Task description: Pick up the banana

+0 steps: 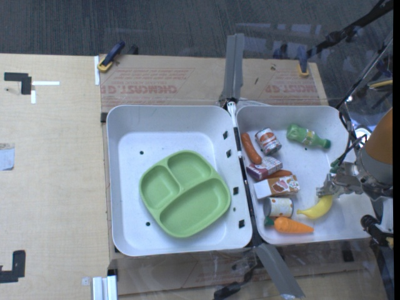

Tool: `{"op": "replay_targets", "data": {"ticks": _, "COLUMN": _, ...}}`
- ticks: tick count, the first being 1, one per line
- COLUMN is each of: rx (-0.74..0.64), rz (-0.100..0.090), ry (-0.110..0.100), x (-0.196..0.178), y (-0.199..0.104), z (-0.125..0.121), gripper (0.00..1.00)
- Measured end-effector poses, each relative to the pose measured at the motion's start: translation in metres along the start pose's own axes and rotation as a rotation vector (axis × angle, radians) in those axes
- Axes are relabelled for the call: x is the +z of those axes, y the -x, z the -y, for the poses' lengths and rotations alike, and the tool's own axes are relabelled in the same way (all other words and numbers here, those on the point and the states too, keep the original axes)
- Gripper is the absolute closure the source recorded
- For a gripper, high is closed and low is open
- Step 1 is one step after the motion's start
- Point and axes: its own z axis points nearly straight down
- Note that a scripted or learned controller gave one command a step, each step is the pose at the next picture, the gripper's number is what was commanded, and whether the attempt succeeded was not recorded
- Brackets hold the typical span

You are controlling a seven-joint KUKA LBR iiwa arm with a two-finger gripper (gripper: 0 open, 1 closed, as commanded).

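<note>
- The banana point(317, 209) lies in the right bin point(300, 112), near its front right corner, beside a carrot point(292, 225) and a can point(279, 205).
- The gripper point(330, 189) sits just above the banana's upper end, lined up for a grab; whether the jaws are spread or clenched, I cannot tell.
- Nothing is lifted yet.

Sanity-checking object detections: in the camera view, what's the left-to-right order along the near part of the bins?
Green divided plate → can on its side → carrot → banana → gripper, just above the banana's right end.
</note>
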Motion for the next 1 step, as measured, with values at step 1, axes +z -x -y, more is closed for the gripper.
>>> {"op": "replay_targets", "data": {"ticks": 1, "rx": 0.022, "rz": 0.003, "ry": 0.004, "x": -0.0432, "y": -0.0473, "z": -0.0090, "gripper": 1.00}}
